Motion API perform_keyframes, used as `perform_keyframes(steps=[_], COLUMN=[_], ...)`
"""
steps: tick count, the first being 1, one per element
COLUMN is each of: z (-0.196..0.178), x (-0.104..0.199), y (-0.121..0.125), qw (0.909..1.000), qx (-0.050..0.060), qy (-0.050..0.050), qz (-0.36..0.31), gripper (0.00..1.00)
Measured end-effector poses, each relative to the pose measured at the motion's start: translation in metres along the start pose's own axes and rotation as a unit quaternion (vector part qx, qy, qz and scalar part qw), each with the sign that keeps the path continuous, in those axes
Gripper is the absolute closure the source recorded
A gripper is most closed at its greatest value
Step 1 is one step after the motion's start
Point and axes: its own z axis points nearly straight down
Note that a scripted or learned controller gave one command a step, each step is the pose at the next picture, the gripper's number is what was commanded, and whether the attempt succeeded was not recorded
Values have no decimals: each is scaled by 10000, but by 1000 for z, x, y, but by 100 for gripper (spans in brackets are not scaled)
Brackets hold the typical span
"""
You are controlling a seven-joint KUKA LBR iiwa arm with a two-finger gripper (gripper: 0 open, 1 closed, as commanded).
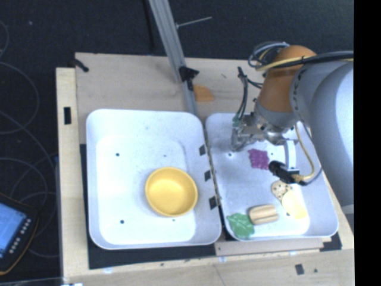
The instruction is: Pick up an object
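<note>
1. Table point(125, 79) is light wood and carries two shallow white bins side by side, with dark floor and loose cables around it.
2. Left bin point(113, 136) has just a yellow bowl point(171, 190) sitting upright, toward its near right part.
3. Right bin point(238, 183) holds the small stuff: a purple piece point(258, 158) near the middle, a pale yellow piece point(294, 206) and a tan log-shaped block point(263, 214) toward the near edge, and a green thing point(240, 224) in the near left corner.
4. Arm point(330, 118) comes in from the right and covers the right bin's far right corner.
5. Jaws point(240, 139) are low over the far left part of the right bin, just beside the purple piece; too blurry, so I can't tell if they're apart or together.
6. A grey metal bar point(169, 40) slants across the far side of the table, with a small orange patch point(203, 93) near its foot.
</note>
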Motion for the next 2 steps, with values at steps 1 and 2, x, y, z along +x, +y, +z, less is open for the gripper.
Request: perform_keyframes(steps=[1,2], z=[-46,-90], x=[-5,-8], y=[-3,0], qw=[10000,10000], qx=[-7,-11], qy=[12,12], qz=[-15,-32], gripper=[100,100])
